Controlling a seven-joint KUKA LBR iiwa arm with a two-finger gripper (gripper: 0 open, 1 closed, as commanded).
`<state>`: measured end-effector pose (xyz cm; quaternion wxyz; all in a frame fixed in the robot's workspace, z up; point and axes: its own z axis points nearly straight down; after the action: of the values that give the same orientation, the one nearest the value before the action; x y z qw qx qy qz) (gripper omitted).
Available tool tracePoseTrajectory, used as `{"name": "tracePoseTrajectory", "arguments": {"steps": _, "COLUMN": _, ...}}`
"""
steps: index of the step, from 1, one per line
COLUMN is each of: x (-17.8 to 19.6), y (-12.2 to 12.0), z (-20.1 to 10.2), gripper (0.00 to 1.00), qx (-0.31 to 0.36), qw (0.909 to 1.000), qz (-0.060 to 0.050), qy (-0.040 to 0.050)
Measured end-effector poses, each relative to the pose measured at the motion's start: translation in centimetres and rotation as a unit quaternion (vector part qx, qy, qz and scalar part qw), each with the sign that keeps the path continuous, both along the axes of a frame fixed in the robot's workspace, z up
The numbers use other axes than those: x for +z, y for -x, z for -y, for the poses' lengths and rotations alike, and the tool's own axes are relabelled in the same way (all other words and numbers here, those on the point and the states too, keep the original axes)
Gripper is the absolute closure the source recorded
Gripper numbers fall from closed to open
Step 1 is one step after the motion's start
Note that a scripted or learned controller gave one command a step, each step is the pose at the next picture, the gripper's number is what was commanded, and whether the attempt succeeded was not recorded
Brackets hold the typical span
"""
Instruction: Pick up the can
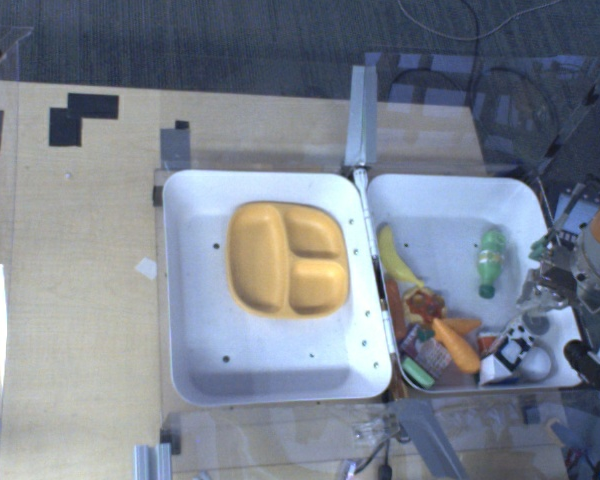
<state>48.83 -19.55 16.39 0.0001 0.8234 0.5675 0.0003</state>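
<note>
White plastic rims the right bin [450, 190], where the gripper [542, 293] hangs over the right edge; whether it is spread or closed cannot be told. What looks like the can [532, 362] lies in that bin's near right corner, just beside the gripper. The approach appears to be in hand, and next comes a short, careful descent. The rim crowds one side, a carrot [458, 346] the other.

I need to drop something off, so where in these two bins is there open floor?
Left white bin: a bare band all round the yellow divided plastic tray. Right white bin: bare floor between the yellow banana and the green plastic bottle. Its front is crowded with a pile around the orange carrot.
</note>
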Motion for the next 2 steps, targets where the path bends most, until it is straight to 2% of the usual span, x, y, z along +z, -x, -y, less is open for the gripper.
{"name": "tracePoseTrajectory", "arguments": {"steps": 1, "x": 3.5, "y": -1.1, "z": -5.2, "gripper": 1.0, "qx": 0.007, "qw": 1.0, "qz": 0.001, "qy": 0.0001}}
{"name": "tracePoseTrajectory", "arguments": {"steps": 2, "x": -7.5, "y": -0.4, "z": -4.8, "gripper": 1.0, "qx": -0.012, "qw": 0.9999, "qz": 0.007, "qy": 0.0011}}
